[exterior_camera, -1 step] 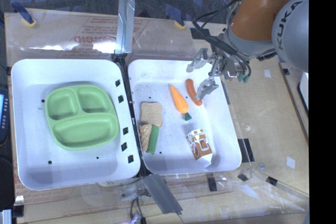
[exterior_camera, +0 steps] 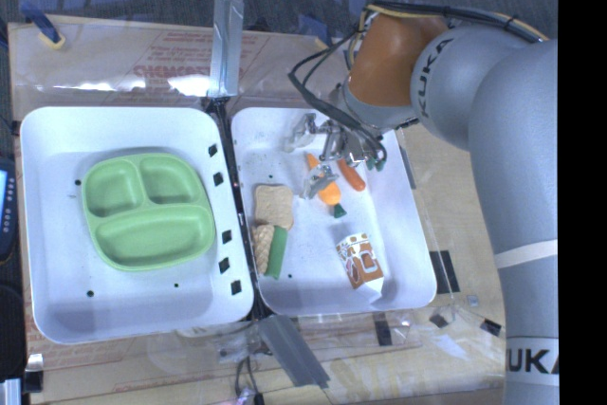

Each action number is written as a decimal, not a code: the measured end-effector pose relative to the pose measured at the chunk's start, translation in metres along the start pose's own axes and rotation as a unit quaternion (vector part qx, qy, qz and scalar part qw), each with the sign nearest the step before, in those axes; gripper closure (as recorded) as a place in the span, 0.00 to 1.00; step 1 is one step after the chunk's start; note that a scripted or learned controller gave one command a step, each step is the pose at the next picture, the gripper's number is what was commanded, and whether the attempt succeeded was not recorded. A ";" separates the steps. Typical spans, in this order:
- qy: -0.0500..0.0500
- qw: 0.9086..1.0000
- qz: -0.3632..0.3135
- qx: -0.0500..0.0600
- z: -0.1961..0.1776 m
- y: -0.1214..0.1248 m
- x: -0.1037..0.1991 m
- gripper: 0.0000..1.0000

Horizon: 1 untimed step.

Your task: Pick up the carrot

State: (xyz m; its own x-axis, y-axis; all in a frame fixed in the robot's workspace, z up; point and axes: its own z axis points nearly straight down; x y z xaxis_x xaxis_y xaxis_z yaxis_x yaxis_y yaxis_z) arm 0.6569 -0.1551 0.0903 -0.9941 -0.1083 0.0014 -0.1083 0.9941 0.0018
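The carrot [exterior_camera: 330, 194] is a small orange piece with a green stub at its lower end, lying in the upper middle of the right bin [exterior_camera: 403, 232]. My gripper [exterior_camera: 321, 158] hangs directly over it, its metal parts touching or just above the carrot's upper end and hiding part of it. An orange-red piece [exterior_camera: 352, 175] lies just to the right of the carrot, and a sliver of orange [exterior_camera: 311, 161] shows under the gripper. The arm's orange band [exterior_camera: 389, 62] sits above the bin's far rim.
In the right bin, a tan bread slice [exterior_camera: 273, 203], a waffle-like piece [exterior_camera: 261, 242] and a green stick [exterior_camera: 276, 251] lie along the left wall. A brown-and-white packet [exterior_camera: 360, 261] lies near the front. The left bin [exterior_camera: 47, 156] holds a green divided plate [exterior_camera: 147, 209].
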 end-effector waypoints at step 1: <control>-0.005 1.000 -0.003 0.002 -0.016 0.000 -0.004 1.00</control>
State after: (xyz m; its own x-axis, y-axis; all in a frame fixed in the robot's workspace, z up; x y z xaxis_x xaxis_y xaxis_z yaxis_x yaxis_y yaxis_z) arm 0.6606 -0.1547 0.1061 -0.9933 -0.1149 -0.0085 -0.1149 0.9934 -0.0032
